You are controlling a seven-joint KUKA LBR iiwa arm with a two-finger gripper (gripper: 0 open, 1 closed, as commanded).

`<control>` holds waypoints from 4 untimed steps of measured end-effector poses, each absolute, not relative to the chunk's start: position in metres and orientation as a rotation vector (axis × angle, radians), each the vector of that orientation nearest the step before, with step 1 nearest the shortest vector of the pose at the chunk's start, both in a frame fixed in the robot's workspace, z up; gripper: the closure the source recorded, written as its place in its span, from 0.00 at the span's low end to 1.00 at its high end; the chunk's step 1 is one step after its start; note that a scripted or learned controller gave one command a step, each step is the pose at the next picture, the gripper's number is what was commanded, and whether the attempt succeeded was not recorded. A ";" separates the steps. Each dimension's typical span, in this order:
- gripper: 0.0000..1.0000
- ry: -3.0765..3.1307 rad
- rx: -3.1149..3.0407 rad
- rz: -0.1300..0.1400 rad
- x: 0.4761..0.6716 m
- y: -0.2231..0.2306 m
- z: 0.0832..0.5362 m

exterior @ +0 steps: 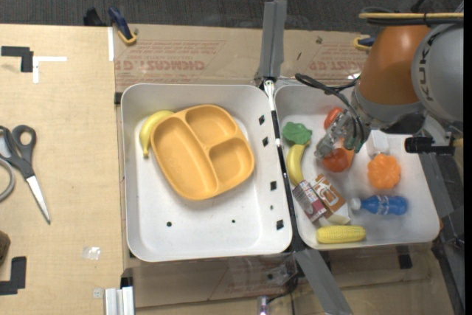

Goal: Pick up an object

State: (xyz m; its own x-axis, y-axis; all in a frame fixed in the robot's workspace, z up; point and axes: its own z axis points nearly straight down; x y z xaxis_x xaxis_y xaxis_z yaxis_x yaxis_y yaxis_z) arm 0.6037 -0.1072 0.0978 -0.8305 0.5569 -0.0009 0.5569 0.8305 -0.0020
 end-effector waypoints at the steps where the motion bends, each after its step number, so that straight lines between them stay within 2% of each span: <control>1: 1.00 2.930 1.131 -0.003 0.618 -0.075 0.239; 2: 1.00 2.959 1.068 -0.003 0.508 -0.045 0.194; 3: 1.00 2.928 1.089 0.005 0.493 -0.092 0.125; 4: 1.00 2.712 1.590 -0.004 0.512 -0.032 0.189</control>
